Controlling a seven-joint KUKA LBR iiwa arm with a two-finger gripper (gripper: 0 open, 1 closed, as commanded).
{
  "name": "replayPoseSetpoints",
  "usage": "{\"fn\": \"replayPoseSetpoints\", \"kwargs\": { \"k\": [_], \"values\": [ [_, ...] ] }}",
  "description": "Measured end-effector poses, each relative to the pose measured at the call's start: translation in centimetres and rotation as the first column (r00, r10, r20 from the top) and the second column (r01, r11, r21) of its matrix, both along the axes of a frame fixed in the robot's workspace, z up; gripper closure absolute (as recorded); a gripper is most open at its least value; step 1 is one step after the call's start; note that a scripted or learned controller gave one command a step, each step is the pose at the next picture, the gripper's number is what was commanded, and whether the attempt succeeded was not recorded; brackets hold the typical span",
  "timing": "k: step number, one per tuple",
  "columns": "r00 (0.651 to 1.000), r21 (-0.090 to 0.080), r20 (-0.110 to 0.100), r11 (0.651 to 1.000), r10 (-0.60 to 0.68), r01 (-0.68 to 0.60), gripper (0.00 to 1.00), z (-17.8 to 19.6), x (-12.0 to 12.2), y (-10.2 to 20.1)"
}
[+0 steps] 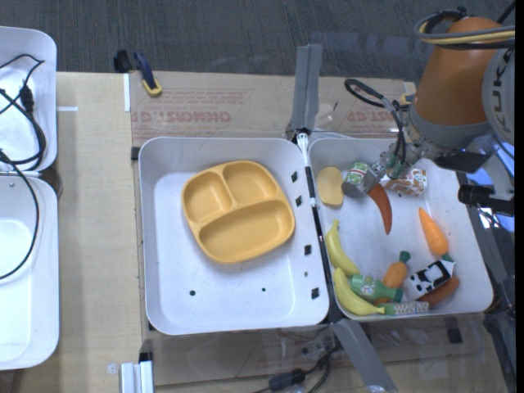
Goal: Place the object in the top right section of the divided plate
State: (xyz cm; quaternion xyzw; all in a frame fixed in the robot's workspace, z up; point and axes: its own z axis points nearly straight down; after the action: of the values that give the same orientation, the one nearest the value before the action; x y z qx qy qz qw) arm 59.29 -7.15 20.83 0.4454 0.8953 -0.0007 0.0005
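Observation:
The yellow divided plate [237, 211] lies in the left bin [164, 285], with two small sections on its far side and one long section on its near side; nothing lies in any of them. My gripper [388, 170] is down at the far end of the right bin [475, 301], under the orange wrist band. It hovers right at a small green-labelled can [356, 178] and the top end of a red chili pepper [382, 209]. Whether it touches either one I cannot make out.
The right bin also holds a pale potato-shaped piece [330, 185], two bananas [341, 254], an orange carrot [432, 232], a smaller carrot [395, 274], a black-and-white cow toy [431, 277] and a snack packet [409, 182]. A metal divider [307, 97] stands between the bins.

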Motion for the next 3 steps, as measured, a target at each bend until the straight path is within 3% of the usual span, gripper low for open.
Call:
{"fn": "replayPoseSetpoints", "kwargs": {
  "k": [1, 2, 3],
  "values": [
    [1.000, 0.001, 0.000, 1.000, -0.023, 0.023, 1.00, -1.7, 2.8, 3.6],
    [0.996, 0.001, 0.001, 0.996, -0.086, 0.086, 1.00, -1.0, 5.9, 8.8],
    [1.000, 0.000, 0.002, 1.000, 0.017, -0.017, 1.00, 1.6, 6.5, 13.6]
  ]
}}
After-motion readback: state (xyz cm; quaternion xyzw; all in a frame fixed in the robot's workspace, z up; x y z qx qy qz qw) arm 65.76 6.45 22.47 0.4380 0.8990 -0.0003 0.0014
